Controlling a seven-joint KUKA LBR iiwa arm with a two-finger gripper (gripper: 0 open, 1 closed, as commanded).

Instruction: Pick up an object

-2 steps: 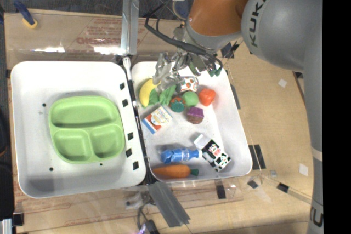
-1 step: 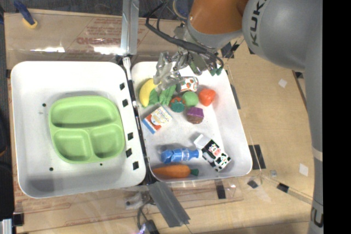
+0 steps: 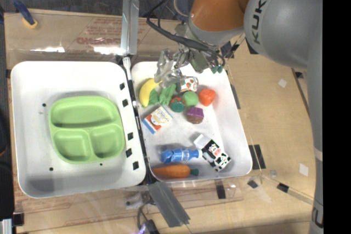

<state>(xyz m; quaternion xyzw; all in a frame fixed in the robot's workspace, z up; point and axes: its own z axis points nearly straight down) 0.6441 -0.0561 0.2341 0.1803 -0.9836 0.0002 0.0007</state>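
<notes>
My gripper (image 3: 169, 67) hangs over the far left part of the right bin (image 3: 237, 134), just above a cluster of toy foods. Right below it lie a yellow banana (image 3: 146, 91) and a green vegetable (image 3: 165, 95). Beside them are a small red-and-white can (image 3: 188, 84), a green ball (image 3: 190, 98), a red-orange tomato (image 3: 207, 96), a teal piece (image 3: 177, 104) and a purple fruit (image 3: 194, 114). I see nothing lifted off the bin floor.
Nearer the front of the right bin lie a small carton (image 3: 158, 119), a blue bottle (image 3: 178, 155), a carrot (image 3: 171, 171) and a black-and-white cow carton (image 3: 214, 154). The left bin (image 3: 27, 90) bears a green divided plate (image 3: 85, 129). The arm's bulk looms at the upper right.
</notes>
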